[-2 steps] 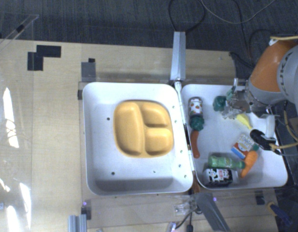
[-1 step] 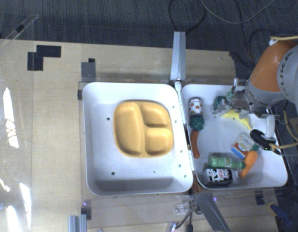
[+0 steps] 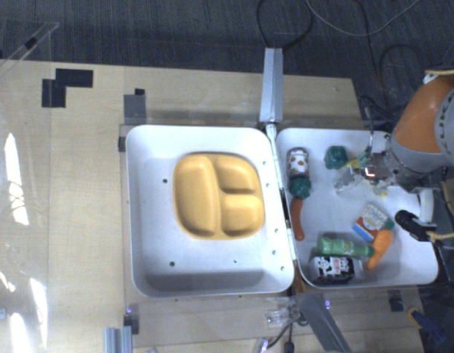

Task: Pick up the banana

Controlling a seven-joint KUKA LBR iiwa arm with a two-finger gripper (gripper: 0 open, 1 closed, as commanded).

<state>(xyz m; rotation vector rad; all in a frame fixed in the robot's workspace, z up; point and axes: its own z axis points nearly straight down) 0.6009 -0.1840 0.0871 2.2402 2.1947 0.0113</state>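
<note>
Banana: can't pick it out for sure, so its look, long axis and heading can't be told. A small pale yellowish bit lies just left of the gripper in the right bin; too blurred to name. The arm comes in from the right over the bin's far right corner, orange band up, wrist bent down, gripper low near the floor. Whether the gripper is apart or closed can't be told. Nearby: can, teal toy, carrot, green bottle. The left bin holds a yellow tray.
</note>
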